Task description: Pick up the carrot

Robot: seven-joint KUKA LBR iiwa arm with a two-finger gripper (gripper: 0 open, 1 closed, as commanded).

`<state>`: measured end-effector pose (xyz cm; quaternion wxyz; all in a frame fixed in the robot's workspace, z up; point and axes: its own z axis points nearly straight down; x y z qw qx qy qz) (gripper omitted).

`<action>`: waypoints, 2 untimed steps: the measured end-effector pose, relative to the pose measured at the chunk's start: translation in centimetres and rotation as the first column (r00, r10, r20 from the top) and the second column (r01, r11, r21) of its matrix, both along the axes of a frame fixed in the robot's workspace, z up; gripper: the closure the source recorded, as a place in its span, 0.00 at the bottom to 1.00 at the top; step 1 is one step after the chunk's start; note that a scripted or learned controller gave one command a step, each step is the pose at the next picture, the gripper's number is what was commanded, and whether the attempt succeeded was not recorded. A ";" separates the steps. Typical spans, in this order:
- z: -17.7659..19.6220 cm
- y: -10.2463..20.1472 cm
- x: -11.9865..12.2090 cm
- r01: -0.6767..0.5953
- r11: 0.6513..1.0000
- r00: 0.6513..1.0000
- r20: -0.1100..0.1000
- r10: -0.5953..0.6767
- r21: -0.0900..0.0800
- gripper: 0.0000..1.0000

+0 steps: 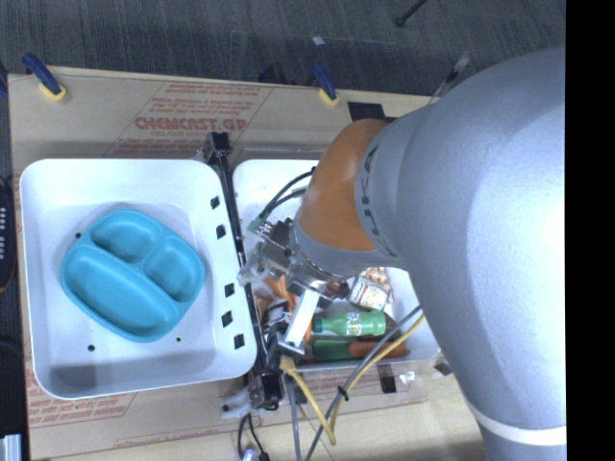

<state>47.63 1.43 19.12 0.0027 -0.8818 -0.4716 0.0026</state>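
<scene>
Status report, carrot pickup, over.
Claw low in right bin. Carrot partly hidden beneath it, grip unconfirmed. Green bottle alongside. Blue tray in left bin.

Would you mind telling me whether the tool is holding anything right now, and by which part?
It cannot be told: the tool is down among the clutter in the right bin, beside a green bottle, with the arm covering much of it.

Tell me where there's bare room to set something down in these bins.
Left bin: bare floor rings the blue divided plate, widest along its top and bottom walls. Right bin: crowded; the arm covers it, with a green bottle and clutter beneath.
</scene>
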 end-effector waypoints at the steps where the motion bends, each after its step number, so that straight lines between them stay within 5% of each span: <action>1: 0.0 -4.3 4.2 0.227 0.974 0.974 -0.002 -0.227 -0.003 0.00; 2: -0.1 -3.3 -0.2 0.149 0.989 0.989 -0.005 -0.149 0.001 0.00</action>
